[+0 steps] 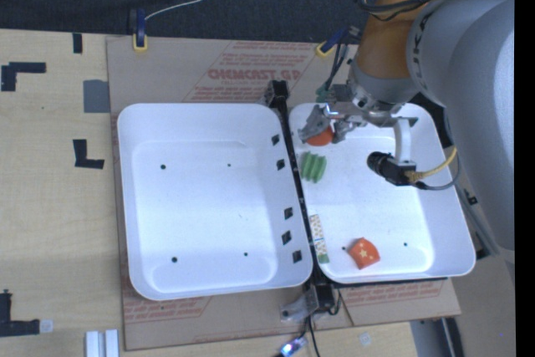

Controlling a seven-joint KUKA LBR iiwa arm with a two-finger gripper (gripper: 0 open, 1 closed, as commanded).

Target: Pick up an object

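Your end effector (322, 128) sits upper centre of the frame, over the right white bin (435, 263)'s top-left corner; grip state: you cannot tell | small orange-red object (318, 137) right at its tip | ribbed green block (314, 167) just below, long axis vertical | orange-red chunk (364, 252) well apart, lower right.

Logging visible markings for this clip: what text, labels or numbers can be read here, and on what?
"CHEMCAST GP", red, repeated on the brown sheet under the bins: only roughly legible.
More red print on that sheet's bottom edge: too blurred.
Small label strip by the divider in the right bin: too small.
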